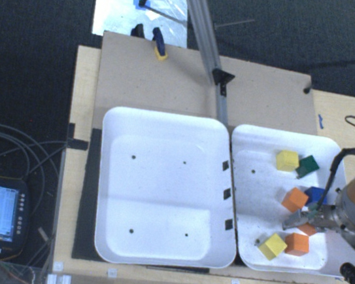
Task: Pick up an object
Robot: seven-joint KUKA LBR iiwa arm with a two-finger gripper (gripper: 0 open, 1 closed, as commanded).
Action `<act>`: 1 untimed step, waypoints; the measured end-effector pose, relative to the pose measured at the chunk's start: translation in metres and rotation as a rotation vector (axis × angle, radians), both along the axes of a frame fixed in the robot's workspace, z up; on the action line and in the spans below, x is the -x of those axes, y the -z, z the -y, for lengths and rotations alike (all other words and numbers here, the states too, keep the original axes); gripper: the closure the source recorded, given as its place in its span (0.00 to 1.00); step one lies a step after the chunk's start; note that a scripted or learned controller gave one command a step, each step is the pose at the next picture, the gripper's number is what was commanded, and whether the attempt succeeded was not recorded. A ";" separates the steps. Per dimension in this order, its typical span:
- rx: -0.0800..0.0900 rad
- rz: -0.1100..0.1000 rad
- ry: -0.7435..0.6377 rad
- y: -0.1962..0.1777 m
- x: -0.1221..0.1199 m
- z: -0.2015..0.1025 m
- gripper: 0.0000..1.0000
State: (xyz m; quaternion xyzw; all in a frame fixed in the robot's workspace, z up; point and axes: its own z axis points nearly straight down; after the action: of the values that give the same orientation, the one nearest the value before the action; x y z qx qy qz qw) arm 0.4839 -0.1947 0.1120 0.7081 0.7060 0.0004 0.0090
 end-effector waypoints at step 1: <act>0.001 0.004 -0.003 -0.012 -0.001 0.000 1.00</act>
State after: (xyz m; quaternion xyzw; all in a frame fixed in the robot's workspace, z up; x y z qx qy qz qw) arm 0.4852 -0.1951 0.1239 0.7071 0.7070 0.0014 0.0111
